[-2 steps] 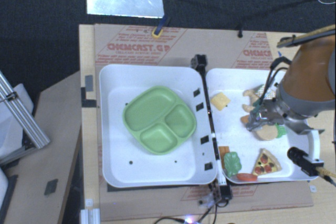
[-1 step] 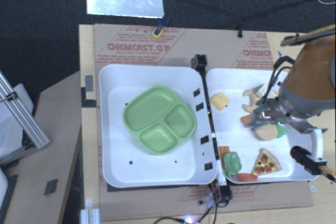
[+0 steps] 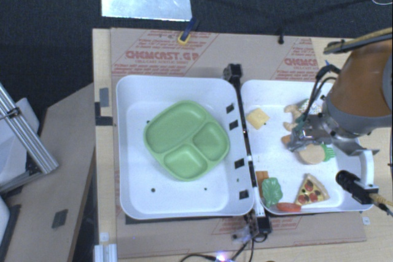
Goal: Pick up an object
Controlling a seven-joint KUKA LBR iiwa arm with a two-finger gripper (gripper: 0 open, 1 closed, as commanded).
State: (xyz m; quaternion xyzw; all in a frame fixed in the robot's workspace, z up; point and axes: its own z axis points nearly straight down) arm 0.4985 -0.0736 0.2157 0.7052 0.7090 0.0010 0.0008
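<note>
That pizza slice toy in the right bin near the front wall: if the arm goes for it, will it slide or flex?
The pizza slice looks like rigid moulded plastic, so it probably won't flex. It lies flat on the smooth white right bin, so a glancing touch would likely skid it. Its thin wedge profile may be hard to pinch from above.

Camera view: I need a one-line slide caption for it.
KUKA gripper lowered among toy foods in the right bin; green divided plate sits in the left bin.

Bench w/ cardboard sheet; 2 white bins side by side
</note>
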